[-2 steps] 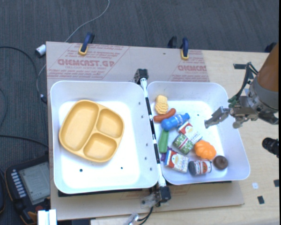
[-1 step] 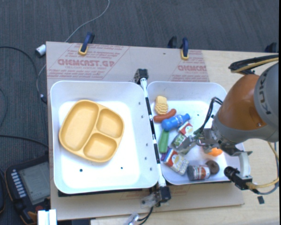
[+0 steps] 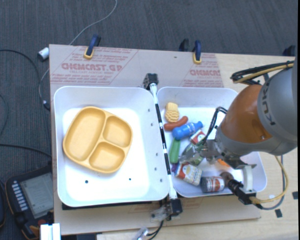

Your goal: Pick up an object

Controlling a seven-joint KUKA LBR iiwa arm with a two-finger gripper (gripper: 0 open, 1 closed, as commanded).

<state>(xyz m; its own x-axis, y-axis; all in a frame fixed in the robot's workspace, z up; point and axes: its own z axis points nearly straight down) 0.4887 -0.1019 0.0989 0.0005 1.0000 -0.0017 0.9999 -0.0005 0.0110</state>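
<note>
My gripper (image 3: 196,151) hangs low in the right bin (image 3: 250,181), among a pile of small toys. Around it lie a blue bottle (image 3: 186,130), a green pickle-shaped piece (image 3: 175,150), a red and white packet (image 3: 190,174) and a dark jar with a red label (image 3: 213,184). A yellow corn piece (image 3: 172,108) and an orange sausage-like piece (image 3: 174,119) sit further back in the bin. The grey wrist with its orange band (image 3: 242,119) covers the bin's right half. I cannot make out anything held in the gripper.
The left bin (image 3: 70,189) holds a yellow three-part plate (image 3: 97,139). A metal divider rail (image 3: 160,129) runs between the bins. Blue and yellow clamps (image 3: 196,51) hold the board at the back. Cables trail off the arm at the lower right.
</note>
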